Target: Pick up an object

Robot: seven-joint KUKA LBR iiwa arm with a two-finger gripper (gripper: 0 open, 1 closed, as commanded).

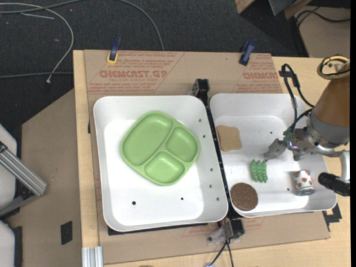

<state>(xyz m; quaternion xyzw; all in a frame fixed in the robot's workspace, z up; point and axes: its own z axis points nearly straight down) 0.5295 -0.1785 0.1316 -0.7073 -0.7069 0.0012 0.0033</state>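
The right bin (245, 107) holds a tan square slab (228, 138), a green knobbly piece (258, 171), a brown round disc (243, 196) and a small white and red can (302, 181). My gripper (285, 151) hangs over the right half of this bin, above and to the right of the green piece and up-left of the can. Its fingers are spread open and hold nothing. One fingertip (272, 151) points toward the green piece, still apart from it.
The left bin (111, 193) carries a green divided plate (160, 147). A black divider clip (201, 87) sits between the bins at the back. Blue clamps (114, 49) hold the cardboard base. A black cable (290, 82) runs along the right bin's far corner.
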